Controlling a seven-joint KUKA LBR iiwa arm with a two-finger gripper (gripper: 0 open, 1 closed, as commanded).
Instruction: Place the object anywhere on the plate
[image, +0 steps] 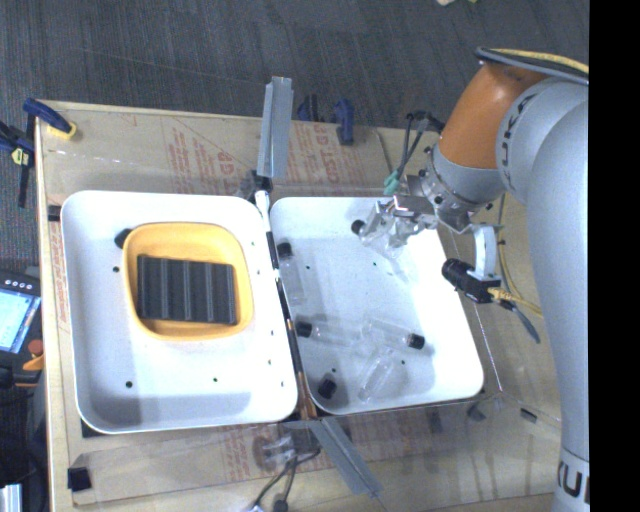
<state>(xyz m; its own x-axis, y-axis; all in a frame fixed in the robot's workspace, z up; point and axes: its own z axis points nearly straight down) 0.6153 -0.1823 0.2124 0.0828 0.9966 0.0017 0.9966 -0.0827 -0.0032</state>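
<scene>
Both bins (100, 400) look like smooth, glossy white plastic; the plate (188, 238) is matt yellow, the vials (375, 340) clear plastic, the surface (150, 150) printed cardboard.

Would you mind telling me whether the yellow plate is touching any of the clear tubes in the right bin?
Apart. The camera view shows the yellow plate lying in the left bin, while the clear tubes lie in the right bin, with the bin walls between them.

Grey arm (555, 250), orange band (480, 120), green cable at wrist.
</scene>
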